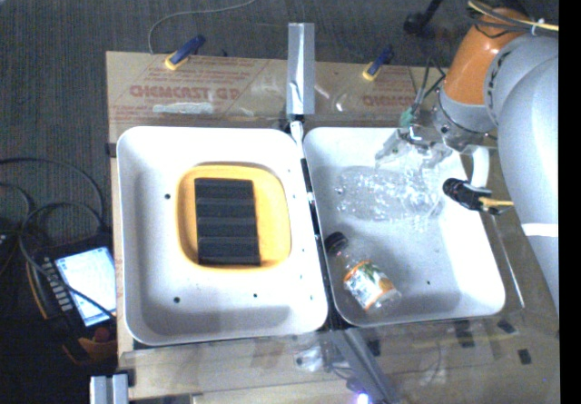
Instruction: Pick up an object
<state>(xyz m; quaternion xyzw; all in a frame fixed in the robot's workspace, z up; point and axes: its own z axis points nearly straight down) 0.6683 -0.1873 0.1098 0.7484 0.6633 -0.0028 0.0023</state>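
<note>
Overhead slanted view of a bench w/ two shallow white bins side by side. The left bin [145,239] holds a yellow tray [189,211] lying flat near its centre, and inside the tray sits a black ridged block [225,221], roughly rectangular, w/ several raised bars running across it.

The right bin [463,284] holds two things. In its upper half lies a clear crinkled plastic item [386,193], possibly a crushed bottle or wrapper; it is see-through against the white floor, so its edges are hard to make out. Toward the front-left of this bin lies a small bottle [363,277] on its side, w/ a black cap pointing up-left near the dividing wall and an orange and green label on its body. The two are apart, not touching.

The grey arm comes in from the right, w/ its orange band [477,57] at upper right. The gripper [416,141] is over the back of the right bin, just above the clear plastic item's far end. Whether it is spread or closed cannot be told here, nor whether it has hold of anything: metal parts and clear plastic blur together.

Behind the bins is a brown board [182,93] w/ red lettering, pinned by two blue and yellow clamps [184,52], approx. one behind each bin. A lit screen device [80,280] sits on the dark floor at left, w/ cables around it.
</note>
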